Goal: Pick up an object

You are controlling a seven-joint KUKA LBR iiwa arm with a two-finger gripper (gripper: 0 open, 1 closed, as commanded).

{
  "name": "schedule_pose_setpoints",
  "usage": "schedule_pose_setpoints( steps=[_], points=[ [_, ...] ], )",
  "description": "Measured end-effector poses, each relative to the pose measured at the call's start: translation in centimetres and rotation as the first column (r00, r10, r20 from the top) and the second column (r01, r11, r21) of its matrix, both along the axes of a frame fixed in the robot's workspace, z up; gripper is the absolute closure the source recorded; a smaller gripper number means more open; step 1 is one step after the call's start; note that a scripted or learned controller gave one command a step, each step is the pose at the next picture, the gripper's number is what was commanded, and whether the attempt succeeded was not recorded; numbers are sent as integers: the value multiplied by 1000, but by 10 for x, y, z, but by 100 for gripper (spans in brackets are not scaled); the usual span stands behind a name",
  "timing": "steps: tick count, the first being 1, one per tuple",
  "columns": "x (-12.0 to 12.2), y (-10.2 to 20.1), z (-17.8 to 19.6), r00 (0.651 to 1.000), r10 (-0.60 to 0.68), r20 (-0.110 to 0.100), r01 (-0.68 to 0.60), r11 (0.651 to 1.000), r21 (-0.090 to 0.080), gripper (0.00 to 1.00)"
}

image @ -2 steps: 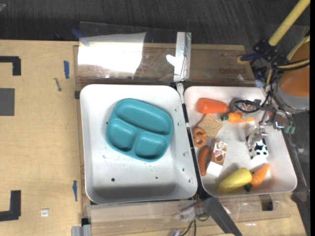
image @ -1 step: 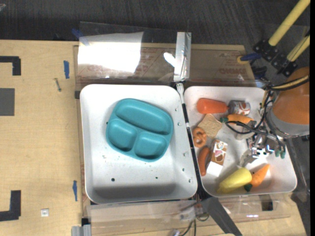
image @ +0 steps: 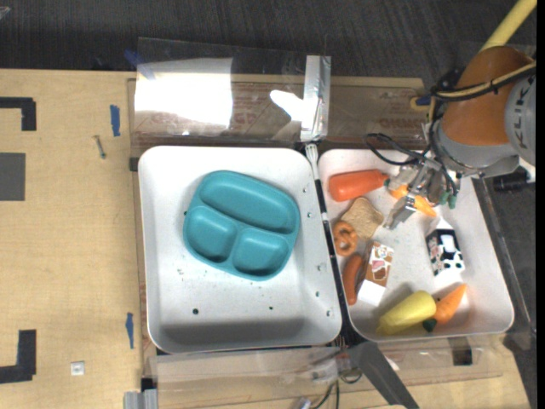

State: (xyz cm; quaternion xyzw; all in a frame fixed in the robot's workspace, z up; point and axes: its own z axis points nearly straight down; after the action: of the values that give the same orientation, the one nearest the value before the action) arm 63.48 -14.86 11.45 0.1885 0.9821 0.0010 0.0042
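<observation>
The right bin (image: 498,292) holds the candidate objects. An orange carrot (image: 356,183) lies along its upper left part, with a slice of bread (image: 363,216) just below it and a pretzel (image: 345,238) touching the bread's lower left edge. Below the pretzel, a reddish-brown sausage (image: 353,277) lies against the left wall, beside a small printed carton (image: 377,268). A yellow pepper (image: 409,310) rests near the front wall, touching a small orange piece (image: 450,302) on its right. A black-and-white carton (image: 444,252) lies near the right side of the bin, apart from the other objects. The gripper (image: 407,204) is positioned over the upper middle of this bin, just right of the carrot and bread; a small orange item (image: 398,191) appears at the fingers, but whether it is gripped cannot be told, and the open or closed state of the gripper cannot be told either. The arm (image: 490,109) enters from the upper right, with dark cables looped near the wrist. The left bin (image: 162,305) holds a teal divided plate (image: 243,222) near its centre. Both bins sit side by side on the tabletop (image: 60,245), behind which a clear plastic panel (image: 230,100) stands.
</observation>
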Motion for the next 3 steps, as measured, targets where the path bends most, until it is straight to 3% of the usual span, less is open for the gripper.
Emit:
schedule_pose_setpoints(
  steps=[1, 2, 3],
  points=[
    [-48, -17, -26, 998, -69, 0, 69, 998, -1, 0],
    [-98, 32, -25, 992, -128, -2, 128, 992, 1, 0],
    [27, -39, 72, 963, -270, 7, 270, 963, -1, 0]
  ],
)
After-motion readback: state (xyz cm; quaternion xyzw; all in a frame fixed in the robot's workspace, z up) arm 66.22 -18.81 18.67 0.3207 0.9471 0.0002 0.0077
